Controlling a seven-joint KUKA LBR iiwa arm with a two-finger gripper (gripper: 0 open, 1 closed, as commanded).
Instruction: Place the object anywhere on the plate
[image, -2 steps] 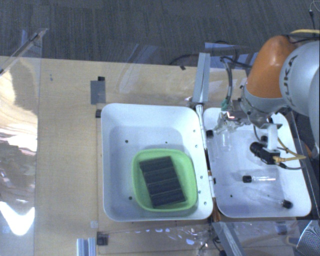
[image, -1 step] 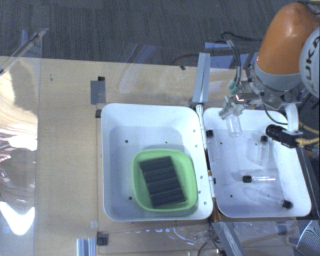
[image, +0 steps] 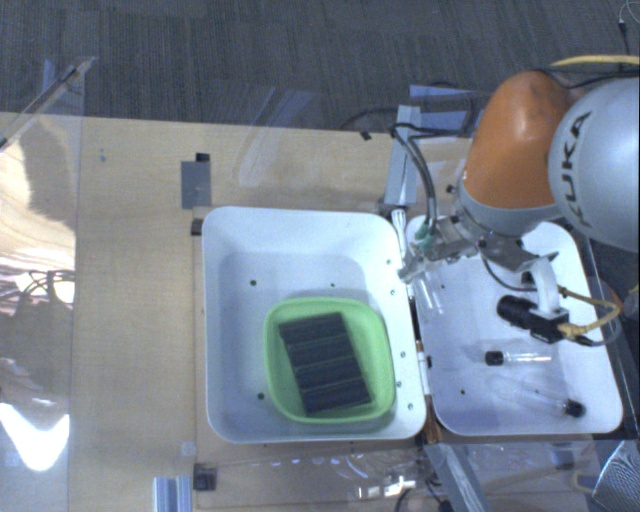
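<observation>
Camera view shows our gripper (image: 432, 268) over the right bin (image: 590, 420); we cannot tell its state. Left of it, a dark ridged block (image: 322, 362) already lies on the green plate (image: 275, 340), so we need only withdraw.

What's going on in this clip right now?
A KUKA arm reaches in over the right bin, where small clear tubes with black caps lie. In the left bin sits a green plate with a dark ridged block on it. Nothing visibly sits in the gripper.
</observation>
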